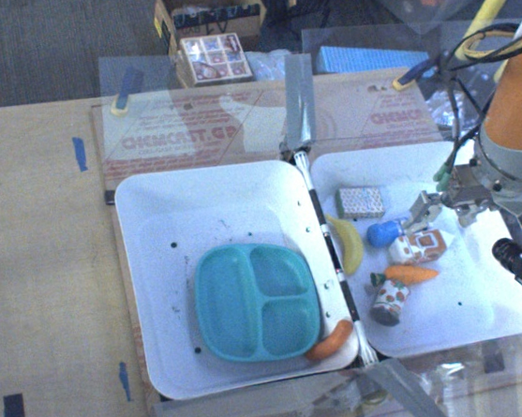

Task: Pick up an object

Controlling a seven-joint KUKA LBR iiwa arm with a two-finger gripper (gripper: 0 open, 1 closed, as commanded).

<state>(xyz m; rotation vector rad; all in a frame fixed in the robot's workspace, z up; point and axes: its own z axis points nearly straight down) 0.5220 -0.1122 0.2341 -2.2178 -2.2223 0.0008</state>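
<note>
**Arm hanging over the right bin beside a cluster of small objects**

Looking down at a slant on two shallow white bins sitting side by side, with the central divider (327,242) between them serving as the landmark. Nearest the viewer, an orange sausage-shaped toy (330,341) is lying against the left side of the divider, touching the corner of a teal sectioned plate (254,301) that is resting in the left bin (154,263). Just right of the divider, in the right bin (501,315), a small patterned can (389,301) is lying tilted, with an orange carrot (411,273) just above it. A white and brown carton (421,246) is sitting a little further right of the divider, touching the carrot. A yellow banana (346,242) is lying right beside the divider, running along it. A blue round object (384,232) is sitting between the banana and the carton. Further back, a speckled grey block (361,202) is resting near the divider. The gripper (428,208) is hanging well right of the divider, just above the carton and beside the blue object; whether its jaws are open or closed cannot be told, and nothing is seen between them. Beyond the bins, a cardboard box (207,11) is standing on the floor.
</note>
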